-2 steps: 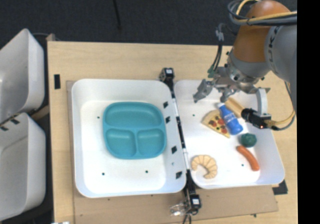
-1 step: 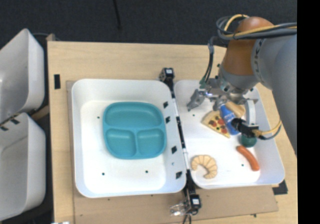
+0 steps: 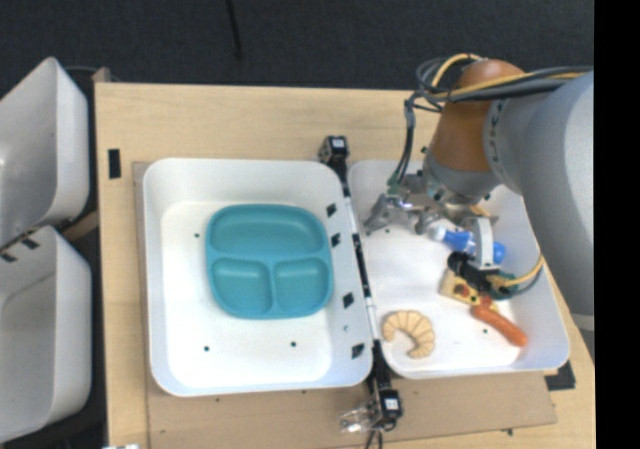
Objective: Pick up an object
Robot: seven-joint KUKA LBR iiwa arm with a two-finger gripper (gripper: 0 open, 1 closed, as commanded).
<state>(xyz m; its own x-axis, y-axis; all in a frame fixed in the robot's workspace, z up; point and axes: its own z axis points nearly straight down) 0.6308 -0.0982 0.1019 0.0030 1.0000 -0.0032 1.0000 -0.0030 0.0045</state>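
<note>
Grey arm (image 3: 540, 157) covers much of the right bin (image 3: 470, 369); its gripper (image 3: 393, 210) sits low near the bin's inner wall, clenched or released I cannot tell. A croissant (image 3: 411, 333) lies free at the near rim, an orange piece (image 3: 502, 326) beside it partly hidden.

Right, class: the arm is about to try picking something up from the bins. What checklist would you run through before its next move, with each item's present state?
1. Something to pick is within the bins: ok. A croissant and a carrot lie in the right bin.
2. Gripper over that bin: ok.
3. Gripper above a target: not ok. It hangs near the bin's far left side, away from the croissant.
4. Croissant free of neighbours: ok. It lies apart from the carrot.
5. Carrot fully reachable: cannot tell. Its far end runs under the arm.
6. Plate out of the way: ok. It lies in the left bin.
</note>
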